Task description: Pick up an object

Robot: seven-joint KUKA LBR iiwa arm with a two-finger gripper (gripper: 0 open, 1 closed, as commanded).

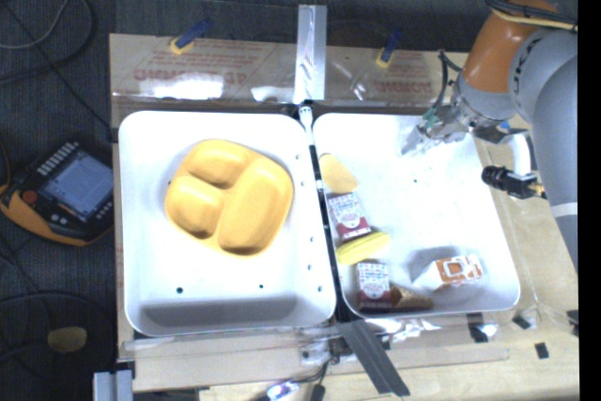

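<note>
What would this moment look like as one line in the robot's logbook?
arm: reaching in at right | claw: over right bin's far corner | yellow mould: in left bin | packets: right bin, untouched

Nothing here reads clearly. Faint reddish printing runs across the clear sheet (202, 70) behind the bins, too washed out to make out a word. The two red packets (348, 219) by the divider carry white labels, and the orange packet (459, 269) has a pale patch, but the lettering is too small. The pendant (66, 192) on the floor shows a blurred screen.
</note>
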